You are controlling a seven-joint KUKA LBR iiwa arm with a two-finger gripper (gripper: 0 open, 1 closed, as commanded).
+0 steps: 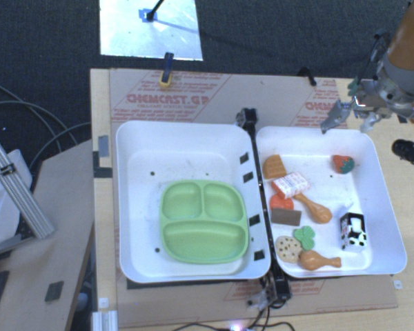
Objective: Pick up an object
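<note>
here the gripper point(352, 116) hangs above the far rim of the right bin point(390, 205), near its back edge, with its two fingers spread apart and nothing between them. below it, the right bin holds a scatter of toy food: a strawberry point(343, 163) near the far right side, an orange wedge point(274, 166) just beside a red-and-white striped box point(291, 184), and a drumstick point(312, 207) lying towards the middle. a brown slab point(286, 216) sits by the divider, with a cookie point(287, 248), a green broccoli piece point(305, 236) and a second drumstick point(318, 258) close to the near rim. a black-and-white cow-patterned carton point(352, 231) stands at the right. the left bin point(134, 205) carries a green divided plate point(204, 221).
</note>
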